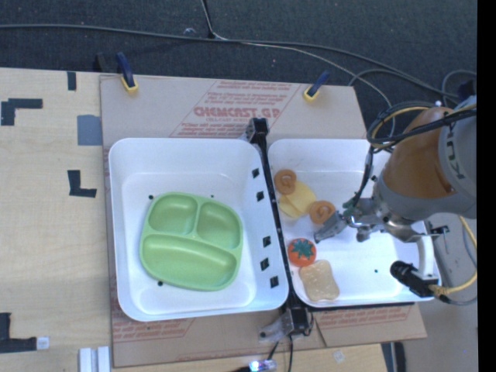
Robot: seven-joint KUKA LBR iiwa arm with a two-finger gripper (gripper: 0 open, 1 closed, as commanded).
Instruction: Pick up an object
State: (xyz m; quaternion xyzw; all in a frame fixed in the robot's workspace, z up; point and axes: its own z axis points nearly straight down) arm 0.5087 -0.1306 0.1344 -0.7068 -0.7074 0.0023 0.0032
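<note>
I see my end effector [335,225] low in the right bin [353,157], beside the orange doughnut [322,211]. I cannot tell its grip state.

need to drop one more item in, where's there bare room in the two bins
Left bin: a bare strip of floor along the far wall, behind the green divided plate. Right bin: bare floor on the far side, beyond the claw. It is crowded along the divider, where the round orange piece, yellow piece, tomato and bread piece cluster.
</note>
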